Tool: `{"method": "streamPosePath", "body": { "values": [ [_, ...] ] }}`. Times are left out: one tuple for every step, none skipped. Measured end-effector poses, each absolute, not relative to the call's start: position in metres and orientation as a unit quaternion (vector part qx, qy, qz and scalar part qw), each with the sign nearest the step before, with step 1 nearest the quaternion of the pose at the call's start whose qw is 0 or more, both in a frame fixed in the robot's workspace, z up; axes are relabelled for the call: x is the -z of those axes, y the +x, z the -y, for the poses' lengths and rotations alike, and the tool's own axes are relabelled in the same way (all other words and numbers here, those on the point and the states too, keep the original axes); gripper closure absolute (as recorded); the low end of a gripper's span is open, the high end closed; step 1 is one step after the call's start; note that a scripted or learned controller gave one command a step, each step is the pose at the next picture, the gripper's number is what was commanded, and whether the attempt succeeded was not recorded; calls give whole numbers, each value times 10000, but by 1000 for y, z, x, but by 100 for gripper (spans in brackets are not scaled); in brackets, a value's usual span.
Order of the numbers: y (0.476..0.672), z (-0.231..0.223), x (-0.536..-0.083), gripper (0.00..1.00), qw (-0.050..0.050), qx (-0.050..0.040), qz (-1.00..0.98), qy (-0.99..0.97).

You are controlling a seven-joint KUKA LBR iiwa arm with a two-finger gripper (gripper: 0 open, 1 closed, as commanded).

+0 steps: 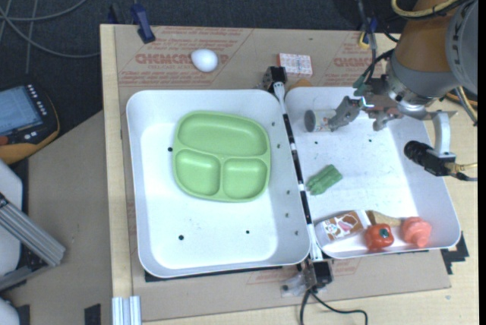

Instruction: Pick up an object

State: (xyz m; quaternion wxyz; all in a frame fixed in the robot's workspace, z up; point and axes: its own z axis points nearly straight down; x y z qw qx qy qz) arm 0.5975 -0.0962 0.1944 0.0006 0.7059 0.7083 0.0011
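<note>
The right bin (pixel 410 179) holds a green lumpy piece (pixel 324 179) near its left wall. A printed snack packet (pixel 342 227), a red-orange toy (pixel 380 236) and a pink toy (pixel 415 231) lie along its front edge. A small grey cylinder (pixel 310 119) stands at its back left. My gripper (pixel 341 115) hangs over the back of this bin, just right of the grey cylinder and well above the green piece. Nothing is visibly held.
The left bin (pixel 152 187) carries a green divided plate (pixel 222 155). Behind the bins, a white egg-shaped object (pixel 203 59) and a small pink-and-white box (pixel 295 64) rest on the bench. A blue clamp (pixel 142 23) grips the bench's back left corner.
</note>
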Motion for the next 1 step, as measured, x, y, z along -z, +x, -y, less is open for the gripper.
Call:
{"method": "streamPosePath", "body": {
  "values": [
    [578,161,-250,0,25,0,-7065,7077]
  ]
}}
